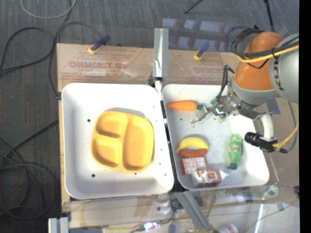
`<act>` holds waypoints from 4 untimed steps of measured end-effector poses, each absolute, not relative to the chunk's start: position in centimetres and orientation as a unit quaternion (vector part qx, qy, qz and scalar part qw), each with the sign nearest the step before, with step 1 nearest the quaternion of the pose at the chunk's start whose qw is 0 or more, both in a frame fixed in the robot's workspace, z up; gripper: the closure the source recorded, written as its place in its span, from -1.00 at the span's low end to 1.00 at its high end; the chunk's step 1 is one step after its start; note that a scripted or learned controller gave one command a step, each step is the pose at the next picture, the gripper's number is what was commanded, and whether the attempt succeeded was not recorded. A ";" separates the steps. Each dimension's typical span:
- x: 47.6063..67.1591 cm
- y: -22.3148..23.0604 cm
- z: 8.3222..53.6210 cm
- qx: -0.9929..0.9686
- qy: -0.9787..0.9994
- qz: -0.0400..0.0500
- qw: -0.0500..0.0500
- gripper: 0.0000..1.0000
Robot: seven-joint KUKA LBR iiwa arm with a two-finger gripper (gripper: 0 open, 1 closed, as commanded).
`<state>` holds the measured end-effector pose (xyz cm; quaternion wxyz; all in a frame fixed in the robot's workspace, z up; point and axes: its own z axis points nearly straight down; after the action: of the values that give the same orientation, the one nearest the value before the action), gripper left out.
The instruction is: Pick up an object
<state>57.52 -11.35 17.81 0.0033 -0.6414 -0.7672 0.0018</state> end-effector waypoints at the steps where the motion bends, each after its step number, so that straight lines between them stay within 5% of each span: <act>1: 52.1 -12.8 10.1 -0.698 -0.717 0.002 0.004 -1.00; 2: 52.2 -12.8 10.6 -0.697 -0.717 0.003 0.007 1.00; 3: 52.1 -12.7 10.5 -0.697 -0.717 0.003 0.008 -1.00; 4: 59.2 -13.6 8.8 -0.905 -0.426 -0.001 -0.001 -1.00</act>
<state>59.20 -13.59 8.77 -0.0015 -0.9045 -0.4264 -0.0012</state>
